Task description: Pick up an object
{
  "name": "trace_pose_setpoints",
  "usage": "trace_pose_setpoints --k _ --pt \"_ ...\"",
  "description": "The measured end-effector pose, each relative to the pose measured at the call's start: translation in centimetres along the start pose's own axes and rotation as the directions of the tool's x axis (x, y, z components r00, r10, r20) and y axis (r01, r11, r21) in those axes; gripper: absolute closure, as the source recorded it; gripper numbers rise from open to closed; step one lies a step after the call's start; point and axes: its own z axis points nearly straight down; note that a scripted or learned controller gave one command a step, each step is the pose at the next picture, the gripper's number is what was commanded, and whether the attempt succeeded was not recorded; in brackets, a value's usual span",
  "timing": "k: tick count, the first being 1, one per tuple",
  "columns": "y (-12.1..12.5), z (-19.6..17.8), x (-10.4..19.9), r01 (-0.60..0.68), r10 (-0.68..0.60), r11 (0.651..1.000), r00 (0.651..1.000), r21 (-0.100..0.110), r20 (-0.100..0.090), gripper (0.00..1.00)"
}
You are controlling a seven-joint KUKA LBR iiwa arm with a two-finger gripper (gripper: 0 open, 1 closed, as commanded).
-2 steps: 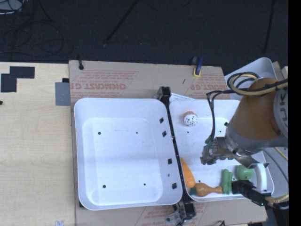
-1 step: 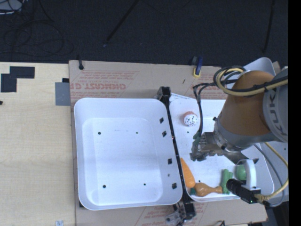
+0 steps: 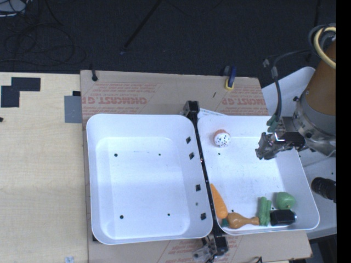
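Two shallow white bins sit side by side on a cardboard sheet (image 3: 164, 95): the left bin (image 3: 140, 177) and the right bin (image 3: 258, 174), which bears all the loose things. The grey arm (image 3: 321, 100) reaches in from 3 o'clock, its gripper (image 3: 265, 148) hanging over the right bin's upper right part, near the 2 o'clock edge. Whether its fingers are parted or closed cannot be told, as they read as one dark cluster, and nothing can be seen between them. Along the bin's 6 o'clock rim lie an orange carrot (image 3: 218, 200), a tan pear-shaped toy (image 3: 241, 220), a green pod-like piece (image 3: 264, 210), a black block (image 3: 283, 217) and a round green object (image 3: 284, 200), all well apart from the gripper, toward its 6 o'clock. A small white ball with dark dots and an orange top (image 3: 221, 138) rests near the bin's 11 o'clock corner, off at the gripper's 9 o'clock and apart from it.
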Motion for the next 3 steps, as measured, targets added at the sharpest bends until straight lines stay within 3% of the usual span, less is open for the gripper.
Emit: trace_pose_setpoints --k 1,2,3 --pt "-0.3 18.5 5.0 0.002 -0.001 1.0 1.0 0.03 -0.003 1.0" --pt "1.1 6.7 13.1 0.008 -0.008 1.0 1.0 0.007 -0.003 1.0" --pt "3.7 8.3 16.3 0.002 -0.002 1.0 1.0 0.015 0.0 1.0"
